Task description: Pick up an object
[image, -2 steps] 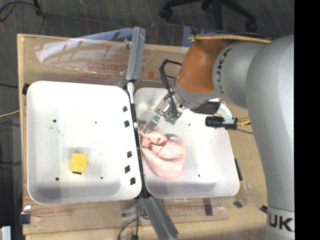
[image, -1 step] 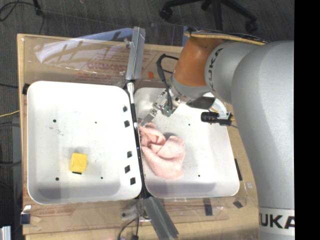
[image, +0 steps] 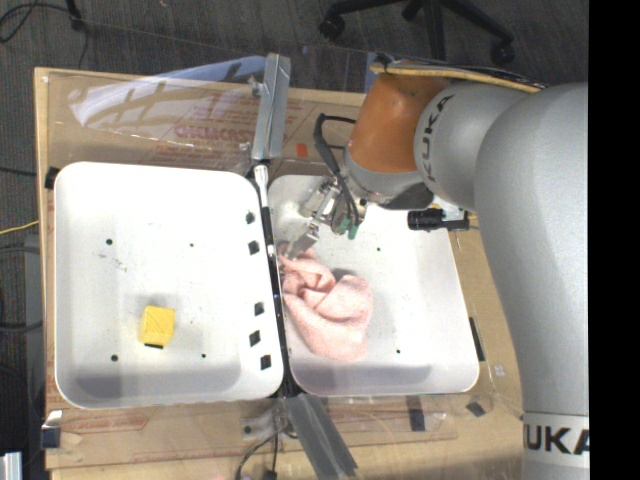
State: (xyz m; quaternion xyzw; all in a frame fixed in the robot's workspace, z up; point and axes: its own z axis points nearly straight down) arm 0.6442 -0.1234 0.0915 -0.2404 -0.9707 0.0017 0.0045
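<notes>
Gripper (image: pixel 312 226) hovered by the pink cloth's (image: pixel 328 313) far-left edge, jaw state unclear; closing might snag only a fold.

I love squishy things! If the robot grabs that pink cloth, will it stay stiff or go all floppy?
Probably floppy: the pink cloth lies crumpled in soft folds in the right bin, so it would likely droop and hang from wherever it is pinched. It looks light for its size. Its bunched folds should give something to catch, so it probably won't roll or slide much.
</notes>
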